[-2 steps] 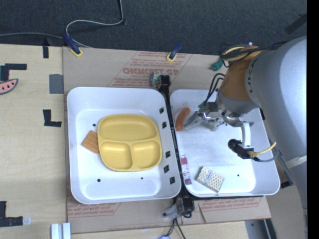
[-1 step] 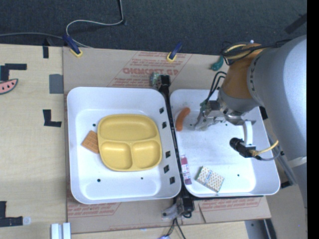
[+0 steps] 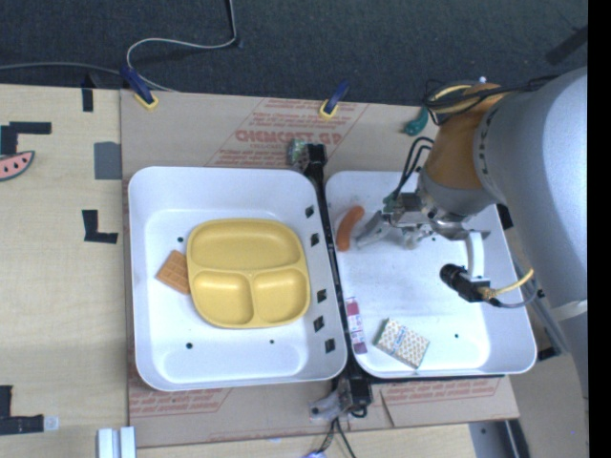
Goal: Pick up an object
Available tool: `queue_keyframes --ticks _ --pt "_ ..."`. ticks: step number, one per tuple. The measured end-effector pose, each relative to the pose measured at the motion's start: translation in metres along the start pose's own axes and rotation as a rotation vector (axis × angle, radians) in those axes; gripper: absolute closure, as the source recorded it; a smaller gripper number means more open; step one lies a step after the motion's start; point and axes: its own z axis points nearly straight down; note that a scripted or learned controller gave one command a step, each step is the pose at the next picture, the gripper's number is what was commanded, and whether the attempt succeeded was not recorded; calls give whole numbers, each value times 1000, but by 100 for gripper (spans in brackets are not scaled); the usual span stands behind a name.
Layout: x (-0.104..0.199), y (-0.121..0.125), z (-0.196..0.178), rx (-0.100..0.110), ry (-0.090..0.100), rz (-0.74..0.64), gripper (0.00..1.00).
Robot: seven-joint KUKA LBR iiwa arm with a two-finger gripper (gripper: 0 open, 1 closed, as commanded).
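Observation:
In the right bin (image 3: 477,351) my gripper (image 3: 389,236) hangs low over the upper left part of the floor. Its fingers are spread apart with nothing between them, so it is open. An orange sausage-shaped object (image 3: 348,227) lies just left of the left fingertip (image 3: 368,236), against the bin's left wall and apart from the finger. A small patterned packet (image 3: 402,342) lies near the front of the same bin. A thin pink and white strip (image 3: 354,323) rests along the left wall at the front.
The left bin (image 3: 153,351) holds a yellow divided plate (image 3: 250,271) with a brown cracker-like piece (image 3: 173,272) tucked at its left side. The grey arm (image 3: 544,189) covers the right bin's right side. A black cable clip (image 3: 465,282) hangs by the arm.

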Motion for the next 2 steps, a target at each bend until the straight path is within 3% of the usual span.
queue_keyframes --ticks 1,2 --pt "4 34 11 30 1 -1 0" --pt "6 38 0 10 -3 2 100"
